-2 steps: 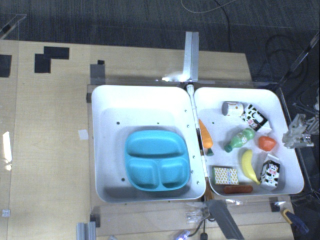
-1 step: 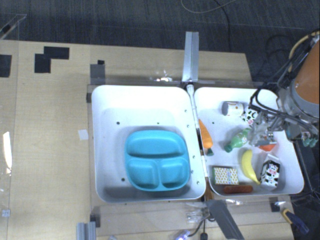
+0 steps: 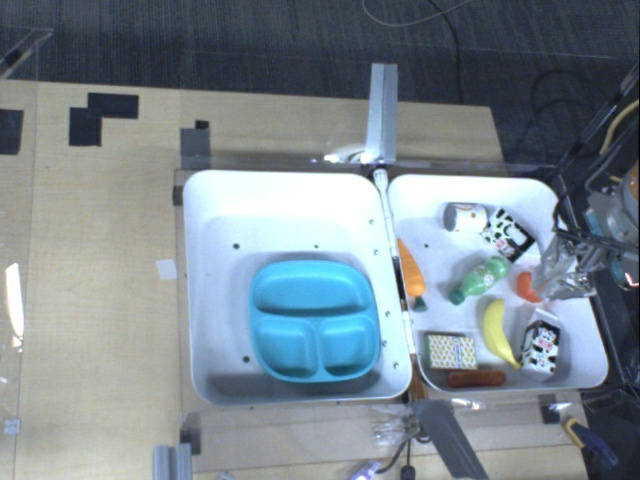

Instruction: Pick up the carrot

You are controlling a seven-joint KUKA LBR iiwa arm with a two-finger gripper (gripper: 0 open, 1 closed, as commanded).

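The carrot [image 3: 410, 272] is a short orange piece with a green tip. It lies along the left wall of the right bin [image 3: 575, 373], close to the divider between the bins. My gripper [image 3: 563, 274] hangs over the right side of the same bin, well to the right of the carrot and apart from it. A small orange-red object [image 3: 524, 286] lies just left of the gripper. A green bottle [image 3: 478, 278] sits between the gripper and the carrot.
The right bin also holds a grey can [image 3: 460, 216], a cow-patterned carton [image 3: 507, 234], a banana [image 3: 496, 330], a second cow-patterned box [image 3: 541, 348], a yellow box [image 3: 451, 350] and a dark red sausage [image 3: 475, 377]. A blue divided plate [image 3: 315, 318] lies in the left bin [image 3: 215, 218].
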